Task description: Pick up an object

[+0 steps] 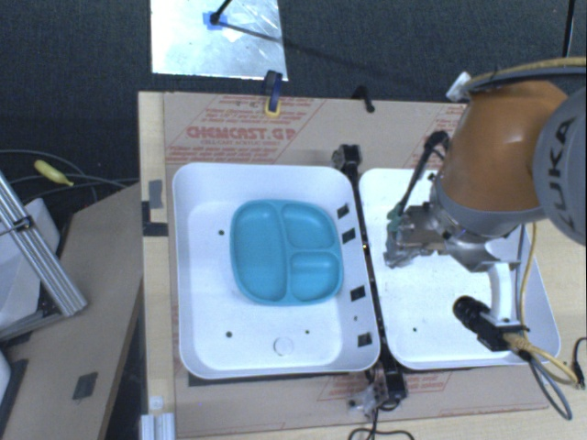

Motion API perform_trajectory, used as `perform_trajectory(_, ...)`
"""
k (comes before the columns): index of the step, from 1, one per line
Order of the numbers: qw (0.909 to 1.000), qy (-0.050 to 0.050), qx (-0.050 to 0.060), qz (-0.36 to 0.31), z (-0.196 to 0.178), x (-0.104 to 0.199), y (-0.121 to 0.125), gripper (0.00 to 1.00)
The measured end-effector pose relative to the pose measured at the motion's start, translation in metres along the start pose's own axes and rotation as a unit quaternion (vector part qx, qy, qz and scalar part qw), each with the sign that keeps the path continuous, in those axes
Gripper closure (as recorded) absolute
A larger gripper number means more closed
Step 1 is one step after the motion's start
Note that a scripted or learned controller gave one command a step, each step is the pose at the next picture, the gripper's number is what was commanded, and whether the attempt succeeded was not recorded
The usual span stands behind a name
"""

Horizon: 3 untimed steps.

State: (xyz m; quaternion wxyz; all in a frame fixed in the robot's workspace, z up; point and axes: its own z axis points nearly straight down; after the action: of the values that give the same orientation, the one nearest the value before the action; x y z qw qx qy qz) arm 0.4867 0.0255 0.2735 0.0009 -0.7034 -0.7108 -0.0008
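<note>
Arm: the grey arm [514, 154] with its orange band comes in from 3 o'clock and hangs over the right bin, hiding much of that bin's upper half.
Gripper: the gripper [401, 246] sits low over the left part of the right bin, close to the divider between the bins; I cannot tell how its jaws stand, since the metal parts blur together there, and nothing can be made out in its grasp.
Left bin: the white left bin [197, 246] lies at the centre of the view, toward 9 o'clock from the gripper.
Blue tray: a light blue tray [284, 250] with three compartments lies flat in the middle of the left bin, one long compartment on its 9 o'clock side and two smaller ones on its 3 o'clock side; it is apart from the gripper, with the bin walls between them.
White disc: a small pale round thing [283, 345] lies on the left bin's floor at 6 o'clock from the blue tray, near the front wall.
Right bin: the white right bin [431, 337] lies just beside the left bin at 3 o'clock; its bare floor shows toward 6 o'clock.
Black part: a black cylindrical piece [481, 322] with a cable sticks out over the right bin at 5 o'clock from the gripper.
Bench: brown board with red lettering [238, 134] lies under both bins, showing at 12 o'clock.
</note>
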Motion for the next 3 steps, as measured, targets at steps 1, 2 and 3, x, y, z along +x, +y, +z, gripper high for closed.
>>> perform_trajectory(1,1.0,0.0,-0.001,0.001,-0.018,0.038,0.0,1.0)
perform_trajectory(2,1.0,-0.002,0.0,0.008,0.002,-0.041,0.0,1.0)
perform_trajectory(3,1.0,0.0,-0.001,0.001,-0.011,0.018,0.0,1.0)
